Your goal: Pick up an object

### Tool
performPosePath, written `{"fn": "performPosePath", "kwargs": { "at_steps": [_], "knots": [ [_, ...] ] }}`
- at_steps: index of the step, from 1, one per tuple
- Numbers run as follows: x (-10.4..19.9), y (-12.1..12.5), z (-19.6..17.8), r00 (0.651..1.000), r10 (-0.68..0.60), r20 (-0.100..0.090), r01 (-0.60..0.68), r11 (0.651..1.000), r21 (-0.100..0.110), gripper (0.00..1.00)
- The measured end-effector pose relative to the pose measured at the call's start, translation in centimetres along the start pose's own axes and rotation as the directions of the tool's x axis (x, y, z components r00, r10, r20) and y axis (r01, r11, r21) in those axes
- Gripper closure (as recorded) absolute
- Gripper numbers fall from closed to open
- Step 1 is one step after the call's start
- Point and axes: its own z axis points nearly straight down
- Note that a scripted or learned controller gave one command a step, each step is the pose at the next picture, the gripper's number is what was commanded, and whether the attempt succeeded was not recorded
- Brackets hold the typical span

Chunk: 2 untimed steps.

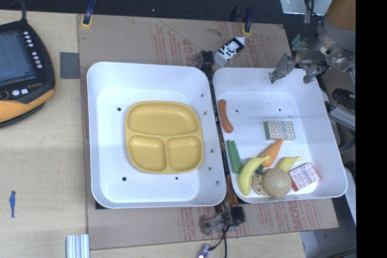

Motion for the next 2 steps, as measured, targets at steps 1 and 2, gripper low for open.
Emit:
{"fn": "performPosePath", "kwargs": {
  "at_steps": [1,2],
  "knots": [
    [-2.7,-7.1,11.2,1.000,0.000,0.000,0.000,1.000,0.003,0.00],
    [-2.1,-9.1,14.6,1.000,-0.002,0.005,0.002,1.000,-0.012,0.00]
  ]
}}
